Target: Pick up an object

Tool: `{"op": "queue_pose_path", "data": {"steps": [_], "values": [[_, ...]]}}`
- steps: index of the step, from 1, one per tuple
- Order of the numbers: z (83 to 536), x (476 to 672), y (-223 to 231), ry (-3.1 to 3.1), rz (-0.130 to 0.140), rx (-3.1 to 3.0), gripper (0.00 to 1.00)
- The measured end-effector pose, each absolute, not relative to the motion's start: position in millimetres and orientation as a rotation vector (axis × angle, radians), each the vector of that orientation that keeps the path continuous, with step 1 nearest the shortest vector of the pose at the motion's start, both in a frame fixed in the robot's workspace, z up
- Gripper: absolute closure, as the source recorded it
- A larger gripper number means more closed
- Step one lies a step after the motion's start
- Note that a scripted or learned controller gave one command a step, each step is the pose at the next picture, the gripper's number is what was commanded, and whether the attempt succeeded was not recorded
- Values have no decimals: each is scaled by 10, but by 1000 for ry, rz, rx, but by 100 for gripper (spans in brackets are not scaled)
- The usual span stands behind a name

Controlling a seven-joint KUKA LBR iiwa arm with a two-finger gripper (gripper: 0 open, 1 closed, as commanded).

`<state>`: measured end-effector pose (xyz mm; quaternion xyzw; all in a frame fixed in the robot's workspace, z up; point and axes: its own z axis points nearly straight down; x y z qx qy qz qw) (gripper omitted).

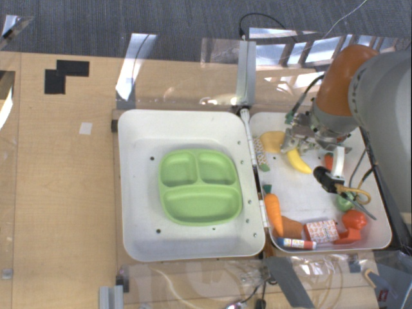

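Yellow banana (297, 160) lies just under the gripper (301, 139), whose grip you cannot tell, and its curved skin could slip out toward the carrot (273, 212).

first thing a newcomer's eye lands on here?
Probably the bright green divided plate, alone in the middle of the left bin. Next, the grey arm with its orange band, reaching in from the right, with its gripper low over the far end of the right bin, right by a yellow banana. The near end of that bin is a clutter of small items, including an orange carrot.
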<state>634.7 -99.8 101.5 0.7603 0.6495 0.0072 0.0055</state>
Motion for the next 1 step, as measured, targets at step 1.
{"op": "queue_pose_path", "data": {"steps": [1], "values": [[1863,5933,-76,2165,9,2272,100]]}}
